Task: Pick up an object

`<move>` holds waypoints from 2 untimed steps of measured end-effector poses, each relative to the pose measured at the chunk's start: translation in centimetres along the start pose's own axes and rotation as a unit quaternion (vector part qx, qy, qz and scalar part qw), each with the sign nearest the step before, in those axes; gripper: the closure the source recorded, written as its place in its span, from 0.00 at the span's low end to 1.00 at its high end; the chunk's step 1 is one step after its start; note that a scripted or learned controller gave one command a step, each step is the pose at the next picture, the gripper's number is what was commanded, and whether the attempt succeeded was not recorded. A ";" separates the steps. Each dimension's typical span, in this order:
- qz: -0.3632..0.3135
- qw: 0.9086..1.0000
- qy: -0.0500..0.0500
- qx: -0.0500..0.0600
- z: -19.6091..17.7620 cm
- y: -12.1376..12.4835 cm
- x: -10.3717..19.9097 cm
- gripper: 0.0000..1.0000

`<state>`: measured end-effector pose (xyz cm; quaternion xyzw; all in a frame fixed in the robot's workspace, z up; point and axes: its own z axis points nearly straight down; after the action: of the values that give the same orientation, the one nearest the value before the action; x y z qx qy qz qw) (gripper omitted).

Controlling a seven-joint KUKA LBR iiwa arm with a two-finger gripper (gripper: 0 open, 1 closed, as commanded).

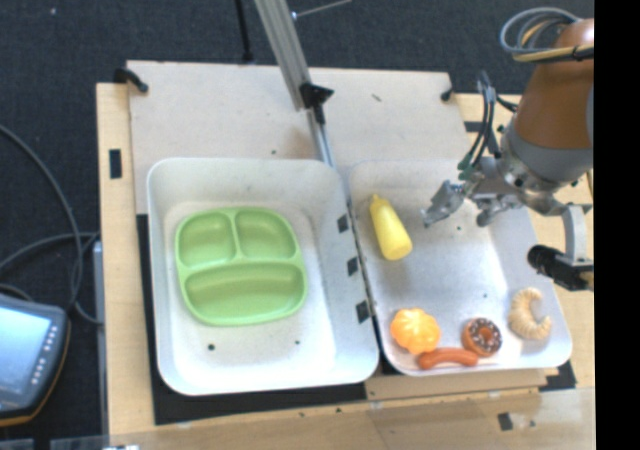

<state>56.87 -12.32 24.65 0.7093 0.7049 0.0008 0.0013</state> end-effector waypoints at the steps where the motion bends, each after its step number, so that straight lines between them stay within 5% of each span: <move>1: 0.001 1.000 0.000 -0.001 -1.1 0.1 -0.1 1.00; 2: 0.000 1.000 -0.001 0.005 5.8 -1.6 -6.1 1.00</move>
<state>55.26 -18.36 18.86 0.7091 0.7051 -0.0031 -0.0013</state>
